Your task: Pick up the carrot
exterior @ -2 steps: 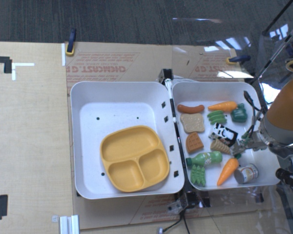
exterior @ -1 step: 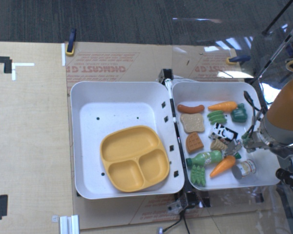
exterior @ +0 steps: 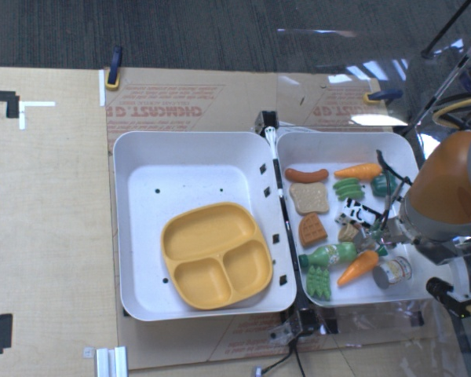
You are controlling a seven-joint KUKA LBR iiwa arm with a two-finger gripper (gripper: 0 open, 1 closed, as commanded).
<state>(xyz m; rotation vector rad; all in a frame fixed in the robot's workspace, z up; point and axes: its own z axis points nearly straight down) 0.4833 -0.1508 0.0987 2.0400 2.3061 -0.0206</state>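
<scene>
So the camera view has two white bins side by side: the left bin [exterior: 133, 210] holds one yellow divided tray [exterior: 216, 254] with three compartments, sitting toward its near side, and the right bin [exterior: 330, 140] is where all the toy food is. I count two carrots. One carrot [exterior: 359, 171] lies along the far side, just right of a single sausage [exterior: 307, 175], and a second carrot [exterior: 358, 265] lies tilted at the near side, leafy end up toward the arm. There's also one bread slice [exterior: 309, 199], one brown cracker-looking piece [exterior: 312, 229], a couple of green veggie pieces [exterior: 322, 269] at the near left, and one small can [exterior: 394, 271] just right of the near carrot. The gripper [exterior: 377, 230] hangs over the right part of that bin, above the near carrot's top; honestly can't make out its state.
</scene>
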